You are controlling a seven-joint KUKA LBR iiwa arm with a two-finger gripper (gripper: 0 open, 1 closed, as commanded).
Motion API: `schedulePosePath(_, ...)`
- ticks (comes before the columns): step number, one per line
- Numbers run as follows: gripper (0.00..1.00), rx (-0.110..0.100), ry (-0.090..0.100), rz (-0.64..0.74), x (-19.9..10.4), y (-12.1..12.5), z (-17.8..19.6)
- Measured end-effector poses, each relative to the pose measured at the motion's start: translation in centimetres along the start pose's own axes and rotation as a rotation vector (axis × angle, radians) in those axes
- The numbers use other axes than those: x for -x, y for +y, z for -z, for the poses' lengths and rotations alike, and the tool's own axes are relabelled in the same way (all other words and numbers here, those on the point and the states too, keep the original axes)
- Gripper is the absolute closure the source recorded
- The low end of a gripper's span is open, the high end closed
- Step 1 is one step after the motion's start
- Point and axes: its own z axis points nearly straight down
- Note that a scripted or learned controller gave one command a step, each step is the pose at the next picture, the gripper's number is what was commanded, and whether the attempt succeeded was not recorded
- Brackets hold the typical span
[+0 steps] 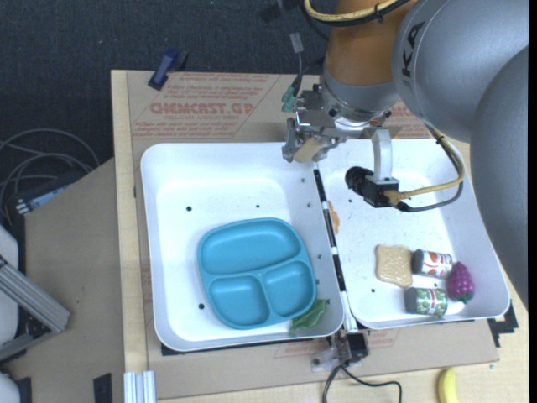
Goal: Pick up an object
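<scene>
The bench (210, 99), a tan board with red print, carries two white bins: the left bin (168, 191) below and left of the jaws, the right bin (482, 250) below and right, touching along the line under the jaws

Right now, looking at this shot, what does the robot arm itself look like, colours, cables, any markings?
The arm is bulky, rounded and grey, with dark letters partly visible on its casing and an orange band above the wrist. Black and yellow cables loop over that band. Below sits a small metallic gripper with pale fingers.
</scene>
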Motion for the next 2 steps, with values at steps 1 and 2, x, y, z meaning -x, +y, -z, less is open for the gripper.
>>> schedulePosePath(1, 1.0, -0.004, -0.002, -0.003, 3.1, -3.2, -4.2)
schedulePosePath(2, 1.0, -0.003, -0.001, -0.004, 6.6, -6.8, -0.5)
